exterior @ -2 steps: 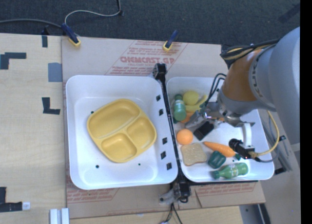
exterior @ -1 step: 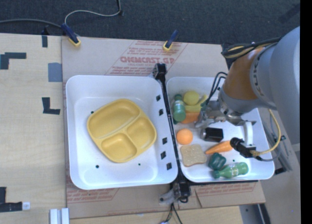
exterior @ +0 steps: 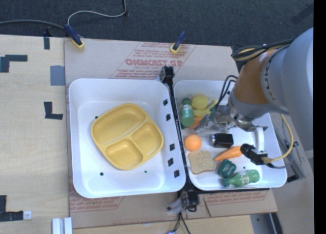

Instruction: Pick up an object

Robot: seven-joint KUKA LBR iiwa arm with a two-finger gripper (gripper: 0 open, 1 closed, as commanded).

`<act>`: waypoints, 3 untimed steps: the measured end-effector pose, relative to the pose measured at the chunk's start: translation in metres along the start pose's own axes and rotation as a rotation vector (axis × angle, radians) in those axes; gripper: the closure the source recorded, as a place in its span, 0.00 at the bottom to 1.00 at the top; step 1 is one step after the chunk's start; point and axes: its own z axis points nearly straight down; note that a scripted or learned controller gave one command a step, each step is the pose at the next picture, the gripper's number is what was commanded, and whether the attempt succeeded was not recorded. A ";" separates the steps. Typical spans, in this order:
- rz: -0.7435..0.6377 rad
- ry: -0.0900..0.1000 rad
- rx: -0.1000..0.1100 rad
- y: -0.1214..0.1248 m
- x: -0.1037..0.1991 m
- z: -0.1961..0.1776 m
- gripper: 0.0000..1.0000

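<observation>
The right bin holds several toy foods. A yellow lemon and a green bottle-shaped piece lie at its far left. An orange ball and a bread slice sit nearer the front, with a carrot to their right. My gripper is low over the bin, just right of the green piece and below the lemon, and the wrist hides what lies under it. A small black block lies just in front of the gripper.
A yellow divided plate lies in the left bin. A dark green piece and a green bottle rest at the right bin's front. A white piece lies near its right wall. The arm covers the bin's far right.
</observation>
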 end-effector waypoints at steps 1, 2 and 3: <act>-0.001 0.003 -0.002 0.058 0.007 0.007 0.00; 0.000 -0.001 -0.004 0.056 0.023 0.006 0.00; -0.001 0.000 -0.007 0.043 0.025 0.006 0.00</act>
